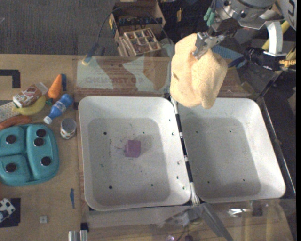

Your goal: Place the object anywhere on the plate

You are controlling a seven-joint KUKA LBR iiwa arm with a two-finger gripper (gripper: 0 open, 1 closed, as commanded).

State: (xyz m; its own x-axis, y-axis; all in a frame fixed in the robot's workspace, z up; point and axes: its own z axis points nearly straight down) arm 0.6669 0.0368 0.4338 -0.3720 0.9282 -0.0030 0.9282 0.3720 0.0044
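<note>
- The arm (249, 9) is cut off by the top edge of the frame, so little beyond its wrist and the gripper (205, 44) can be seen.
- The jaws are closed on the top of a yellow cloth (195, 75); the cloth hangs between them in a loose bundle, lifted clear of the bins.
- The left bin (89, 141) serves as the landmark: the hanging cloth is up and to the right of it, over the far rim where the left bin meets the right bin (268, 155).
- The cloth's folds hide the part of the surface (42, 66) directly behind it and a stretch of the right bin's far rim.
- A small purple block (132, 148) lies flat near the middle of the left bin's floor, well apart from the cloth.
- Left of the left bin sits a teal compartment tray (28, 153) with dark round spots in its wells; its left side is cut off by the frame edge.
- Just beside the left bin's left wall stands a small can (68, 128); its label is too blurred to read.
- Further left of the bin lie a blue bottle (58, 108), an orange carrot-shaped toy (56, 85), a yellow banana (31, 108) and a red-and-white packet (27, 96); print on the packet cannot be made out.
- Beyond the left bin's far wall is a cardboard box (136, 28) holding brown compartments, its contents unclear.
- No writing anywhere is readable.
</note>
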